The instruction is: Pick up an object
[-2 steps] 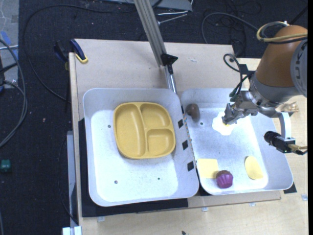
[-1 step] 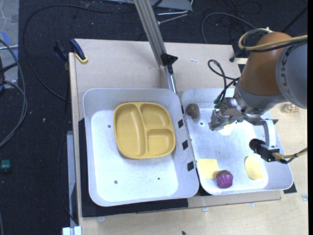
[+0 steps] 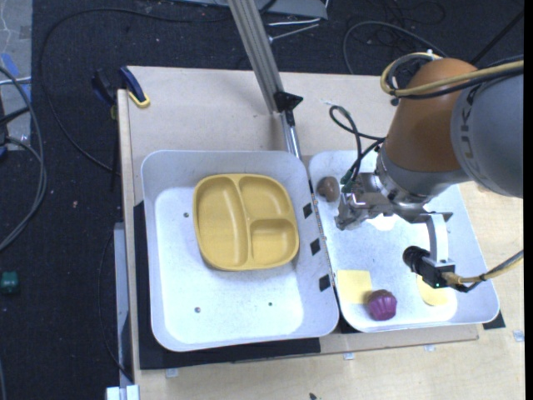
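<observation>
Purple object (image 3: 382,304) sits nearest you, near front edge of right bin (image 3: 479,248), just right of yellow square piece (image 3: 354,285); pale yellow item (image 3: 435,294) lies further right. Gripper (image 3: 350,215) hovers low at bin's left side, above these, near brown object (image 3: 328,188); you cannot tell pincer state, wrist hides it. Pick one target, descend straight, avoid bin wall. Left bin (image 3: 166,240) holds yellow divided plate (image 3: 246,221). Beyond: tan bench (image 3: 200,107), metal pole (image 3: 256,44), cables on dark floor (image 3: 67,73).
</observation>
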